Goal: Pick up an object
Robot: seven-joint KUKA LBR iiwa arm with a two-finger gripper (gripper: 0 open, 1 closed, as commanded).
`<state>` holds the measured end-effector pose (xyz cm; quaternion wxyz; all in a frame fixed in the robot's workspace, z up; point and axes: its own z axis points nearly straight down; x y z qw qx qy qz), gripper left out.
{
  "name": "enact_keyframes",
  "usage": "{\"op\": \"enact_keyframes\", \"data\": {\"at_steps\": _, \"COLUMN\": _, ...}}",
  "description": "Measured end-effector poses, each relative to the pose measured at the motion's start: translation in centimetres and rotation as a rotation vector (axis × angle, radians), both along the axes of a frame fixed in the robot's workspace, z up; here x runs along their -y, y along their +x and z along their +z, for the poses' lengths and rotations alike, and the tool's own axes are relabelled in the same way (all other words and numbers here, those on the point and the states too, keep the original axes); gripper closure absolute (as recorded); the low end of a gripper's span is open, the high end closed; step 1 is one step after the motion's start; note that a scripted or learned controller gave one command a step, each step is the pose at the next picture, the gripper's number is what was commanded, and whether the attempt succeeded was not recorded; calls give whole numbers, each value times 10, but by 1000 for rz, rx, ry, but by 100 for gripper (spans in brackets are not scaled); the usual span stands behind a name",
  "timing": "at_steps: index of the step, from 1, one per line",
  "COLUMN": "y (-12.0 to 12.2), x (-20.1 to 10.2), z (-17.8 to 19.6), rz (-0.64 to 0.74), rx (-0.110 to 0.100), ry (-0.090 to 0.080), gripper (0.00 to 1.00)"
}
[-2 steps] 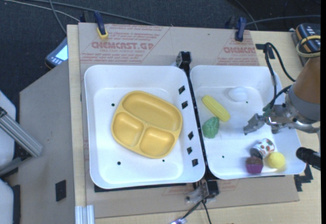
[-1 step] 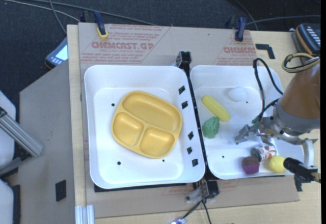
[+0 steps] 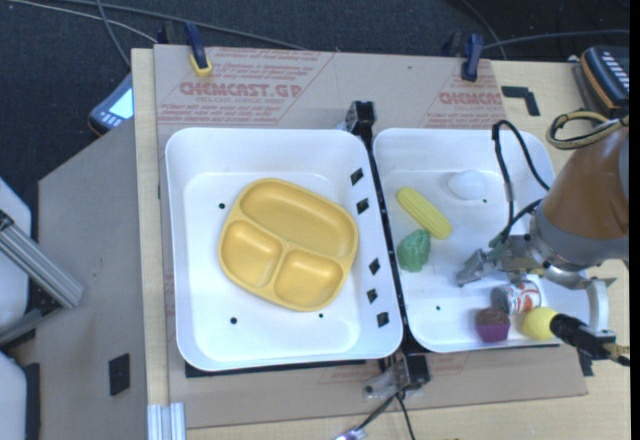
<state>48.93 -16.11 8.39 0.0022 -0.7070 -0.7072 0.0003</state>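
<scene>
On the wooden bench [image 3: 300, 78] stand two white bins [image 3: 190, 228], with one yellow tray [image 3: 288, 244], one corn [image 3: 423, 212], and the gripper [image 3: 490, 263] spread apart, holding nothing.

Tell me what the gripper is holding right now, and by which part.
Nothing shows between the gripper's fingers; it hangs over the right bin.

The arm [image 3: 590, 198] hides part of the right bin [image 3: 440, 333].
</scene>
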Motion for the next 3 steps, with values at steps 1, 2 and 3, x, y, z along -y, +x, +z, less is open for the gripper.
{"op": "enact_keyframes", "data": {"at_steps": 1, "y": 1, "x": 0, "z": 12, "rz": -1, "rx": 4, "ry": -1, "gripper": 100}}
{"op": "enact_keyframes", "data": {"at_steps": 2, "y": -6, "x": 7, "z": 64, "rz": -1, "rx": 8, "ry": -5, "gripper": 100}}
{"op": "enact_keyframes", "data": {"at_steps": 3, "y": -8, "x": 9, "z": 127, "rz": 1, "rx": 11, "ry": -5, "gripper": 100}}
